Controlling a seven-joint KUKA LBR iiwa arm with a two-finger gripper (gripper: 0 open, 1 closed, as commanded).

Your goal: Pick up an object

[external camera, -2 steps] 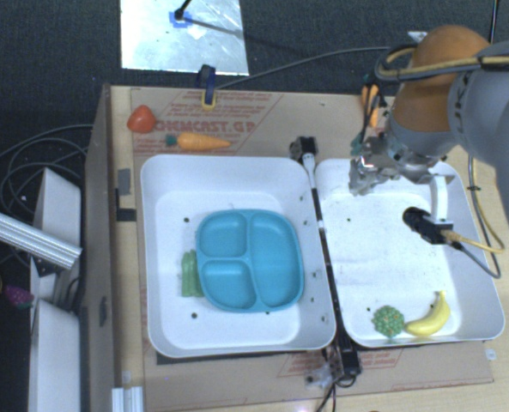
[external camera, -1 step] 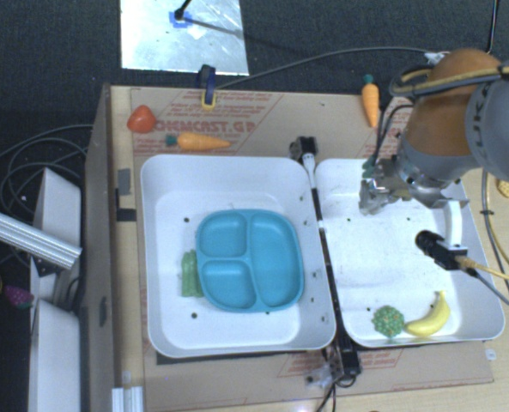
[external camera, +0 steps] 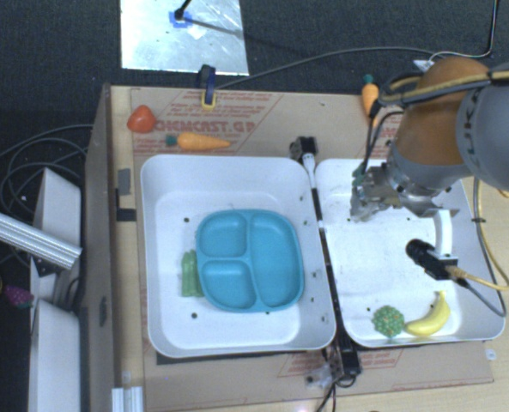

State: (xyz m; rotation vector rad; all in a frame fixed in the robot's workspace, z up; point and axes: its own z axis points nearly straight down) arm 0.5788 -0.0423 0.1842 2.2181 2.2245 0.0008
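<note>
Two white bins side by side. Left bin (external camera: 164,230): blue divided plate (external camera: 250,260), green piece (external camera: 190,275) touching its left edge. Right bin (external camera: 357,256): gripper (external camera: 367,202) near upper left corner, grip state unclear; green ball (external camera: 389,320) and banana (external camera: 431,316) at front edge, well apart from gripper.

two bins (external camera: 164,230), one banana (external camera: 430,318), two carrots (external camera: 202,142)

Banana (external camera: 429,318) and green ball (external camera: 389,320) in right bin (external camera: 357,256).
</note>
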